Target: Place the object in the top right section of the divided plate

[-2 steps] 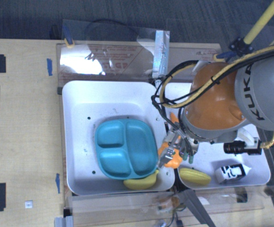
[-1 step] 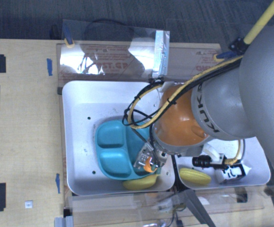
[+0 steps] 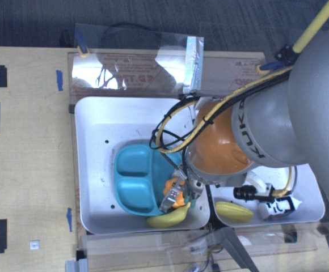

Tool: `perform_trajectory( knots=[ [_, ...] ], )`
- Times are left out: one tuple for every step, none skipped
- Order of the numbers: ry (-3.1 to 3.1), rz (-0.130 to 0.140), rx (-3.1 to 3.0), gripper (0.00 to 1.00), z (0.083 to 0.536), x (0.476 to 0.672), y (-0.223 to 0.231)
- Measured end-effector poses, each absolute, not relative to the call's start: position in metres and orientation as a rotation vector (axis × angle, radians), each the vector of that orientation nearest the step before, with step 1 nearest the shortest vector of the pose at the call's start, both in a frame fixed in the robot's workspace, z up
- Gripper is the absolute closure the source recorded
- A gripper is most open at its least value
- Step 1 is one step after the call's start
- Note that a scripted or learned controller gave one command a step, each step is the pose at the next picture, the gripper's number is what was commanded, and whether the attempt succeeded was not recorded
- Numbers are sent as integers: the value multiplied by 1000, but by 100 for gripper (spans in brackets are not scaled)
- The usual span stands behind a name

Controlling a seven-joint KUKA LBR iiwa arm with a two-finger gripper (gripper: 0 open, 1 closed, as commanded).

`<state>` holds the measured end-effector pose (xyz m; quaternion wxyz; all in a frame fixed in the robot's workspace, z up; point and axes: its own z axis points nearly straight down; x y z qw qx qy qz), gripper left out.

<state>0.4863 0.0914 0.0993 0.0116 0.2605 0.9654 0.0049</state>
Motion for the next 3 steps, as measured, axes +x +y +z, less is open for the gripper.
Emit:
perform_trajectory(
  knots=[
    [3073,6,610,0,170,631,95],
    [2820,16,1365,0,92,607,123],
    [2623,29,1679,0,96,546,159]
  ],
)
